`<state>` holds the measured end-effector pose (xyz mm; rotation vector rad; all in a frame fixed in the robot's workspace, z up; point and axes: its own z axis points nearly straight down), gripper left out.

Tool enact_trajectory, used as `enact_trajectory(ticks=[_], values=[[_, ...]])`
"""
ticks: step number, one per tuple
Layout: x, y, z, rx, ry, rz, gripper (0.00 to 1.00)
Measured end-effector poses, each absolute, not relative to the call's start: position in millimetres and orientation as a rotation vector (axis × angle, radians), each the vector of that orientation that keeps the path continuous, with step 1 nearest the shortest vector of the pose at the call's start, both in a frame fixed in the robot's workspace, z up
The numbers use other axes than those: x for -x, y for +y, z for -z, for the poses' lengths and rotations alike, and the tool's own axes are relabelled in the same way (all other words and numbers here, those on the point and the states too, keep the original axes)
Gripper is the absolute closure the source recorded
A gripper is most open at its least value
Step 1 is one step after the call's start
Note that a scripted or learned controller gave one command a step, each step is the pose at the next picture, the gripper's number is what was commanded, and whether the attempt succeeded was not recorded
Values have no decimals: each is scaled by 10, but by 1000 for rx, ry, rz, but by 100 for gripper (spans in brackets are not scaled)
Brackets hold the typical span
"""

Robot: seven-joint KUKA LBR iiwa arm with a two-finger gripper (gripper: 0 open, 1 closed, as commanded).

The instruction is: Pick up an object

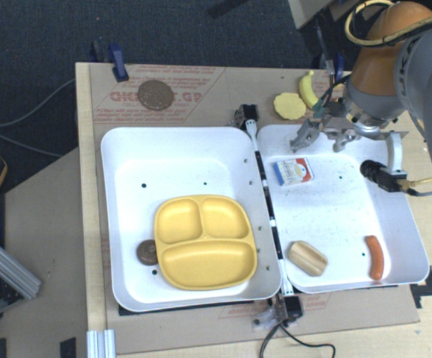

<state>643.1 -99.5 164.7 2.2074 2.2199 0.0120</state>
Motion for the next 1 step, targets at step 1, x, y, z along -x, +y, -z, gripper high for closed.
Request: enact_trajectory(ticks=[1], values=[[-6459, -1737, -821, -2227, 2214, 4, 0]])
